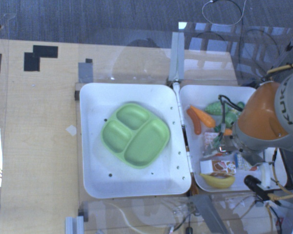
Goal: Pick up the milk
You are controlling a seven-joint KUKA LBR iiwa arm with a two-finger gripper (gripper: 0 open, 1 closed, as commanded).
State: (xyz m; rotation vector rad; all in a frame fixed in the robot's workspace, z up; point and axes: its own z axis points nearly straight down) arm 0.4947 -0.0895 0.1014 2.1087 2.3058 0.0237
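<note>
Arm crowds right bin; end effector grip state can't tell. Milk carton at bin's front edge beside banana. Left bin roomy around green plate.

Both white bins are looking like smooth, faintly glossy plastic. The green divided plate is showing a matt plastic finish. The bench is reading as pale wood grain, and the arm's orange band is gleaming, smooth and glossy.
</note>
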